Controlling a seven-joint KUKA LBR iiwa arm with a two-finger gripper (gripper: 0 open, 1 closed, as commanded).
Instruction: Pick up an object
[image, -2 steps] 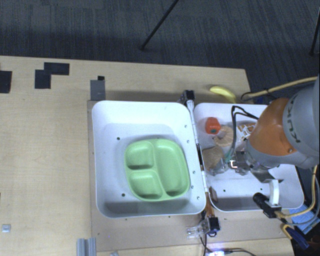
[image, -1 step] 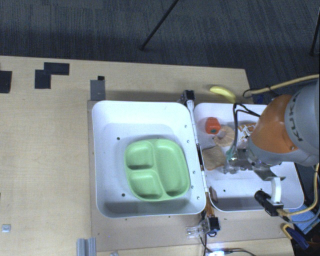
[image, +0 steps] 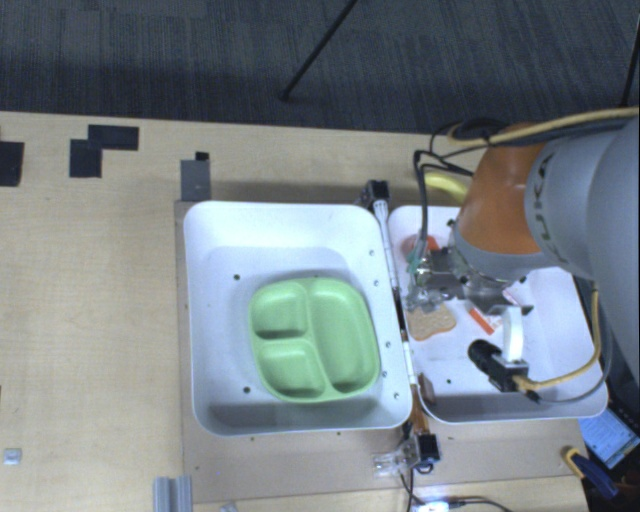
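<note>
My gripper (image: 429, 291) hangs low over the left side of the right bin (image: 570, 300), under the grey arm with its orange band (image: 500, 205). Just below it lies a flat tan piece shaped like a slice of toast (image: 433, 324), right at the gripper's tip; whether they touch I cannot tell. A small orange-red item (image: 482, 322) lies to the right of the tan piece. Another reddish item (image: 428, 243) peeks out above the gripper near the bin's far left corner. The arm hides much of this bin's floor.
The left bin (image: 215, 300) holds a green three-compartment plate (image: 313, 338) in its middle. A raised divider (image: 393, 290) runs between the two bins, close to the gripper's left. Black blocks (image: 100, 148) sit on the bench at far left.
</note>
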